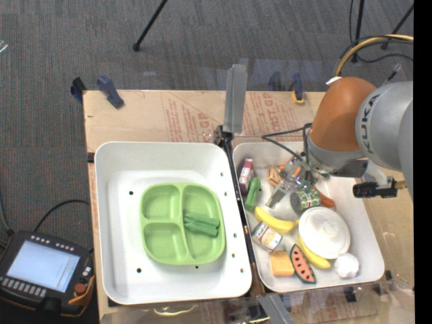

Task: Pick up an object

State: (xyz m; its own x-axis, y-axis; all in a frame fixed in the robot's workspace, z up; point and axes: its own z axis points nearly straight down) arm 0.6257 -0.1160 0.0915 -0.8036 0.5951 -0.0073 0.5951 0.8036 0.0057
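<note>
From above, two white bins sit side by side on the bench. The left bin (111,181) holds a green divided plate (181,223), and a dark green bean-like piece (201,225) lies across its right-hand compartments.

The right bin (372,238) is crowded with toy food and small items. A banana (273,219) lies near the middle, with a small jar (268,236) just below it. A white bowl (325,231) sits to the right of the banana, and a second banana (314,255) curves along its lower left edge. A watermelon slice (302,264) and an orange block (281,264) rest near the front wall, and a white ball (347,266) lies in the front right corner. Along the left wall stand a small pink-capped bottle (246,175) and a green cucumber (252,194).

The arm (364,123) reaches in from the right. Its gripper (289,184) hangs low over the upper middle of the right bin, just beside a small tin can (307,198). Whether the fingers are spread or pressed together cannot be told, and nothing is clearly seen between them.
</note>
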